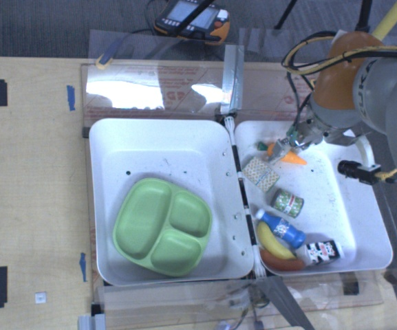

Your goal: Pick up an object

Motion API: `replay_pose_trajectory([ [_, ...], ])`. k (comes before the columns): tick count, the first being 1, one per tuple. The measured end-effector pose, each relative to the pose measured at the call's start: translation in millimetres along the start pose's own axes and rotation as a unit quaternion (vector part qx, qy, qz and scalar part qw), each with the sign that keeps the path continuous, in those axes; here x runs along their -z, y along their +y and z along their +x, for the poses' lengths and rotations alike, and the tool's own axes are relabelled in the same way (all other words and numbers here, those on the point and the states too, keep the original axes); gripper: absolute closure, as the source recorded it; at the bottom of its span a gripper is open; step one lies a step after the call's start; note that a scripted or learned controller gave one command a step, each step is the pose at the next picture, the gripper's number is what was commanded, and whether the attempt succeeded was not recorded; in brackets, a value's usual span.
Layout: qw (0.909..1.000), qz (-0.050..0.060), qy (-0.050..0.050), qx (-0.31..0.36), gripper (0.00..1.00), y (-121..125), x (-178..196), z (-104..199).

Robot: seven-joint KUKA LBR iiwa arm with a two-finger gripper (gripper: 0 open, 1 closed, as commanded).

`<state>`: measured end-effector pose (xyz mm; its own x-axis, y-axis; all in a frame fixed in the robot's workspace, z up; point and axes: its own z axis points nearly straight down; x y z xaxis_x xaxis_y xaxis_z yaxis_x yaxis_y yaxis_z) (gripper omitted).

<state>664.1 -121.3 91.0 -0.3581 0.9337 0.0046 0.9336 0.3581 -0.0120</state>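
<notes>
- Gripper (289, 145) sits low over the far-left part of the right bin (363, 212), arm coming in from the right with the orange band above the wrist.
- Jaw state: cannot tell. Fingertips are small and blurred against the clutter, so no read on opening or on anything between them.
- Orange carrot-shaped piece (293, 159) lies just beside the gripper tip, on the bin floor; contact unclear.
- Patterned square packet (261, 173) sits near the bin's left wall, just below the gripper.
- Small green-labelled can (287, 203) lies on its side mid-bin.
- Blue bottle (281, 229) lies tilted across a banana (272, 242), touching it, at the near-left corner.
- Black-and-white carton (320, 251) lies beside them at the near edge.
- Left bin (115, 150) holds a green divided plate (162, 225), flat, toward the near side.
</notes>
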Motion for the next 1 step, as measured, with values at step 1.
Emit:
replay_pose_trajectory([
  [1,0.9917,-0.002,0.000,-0.129,1.00,-9.3,78.2,-21.6],
])
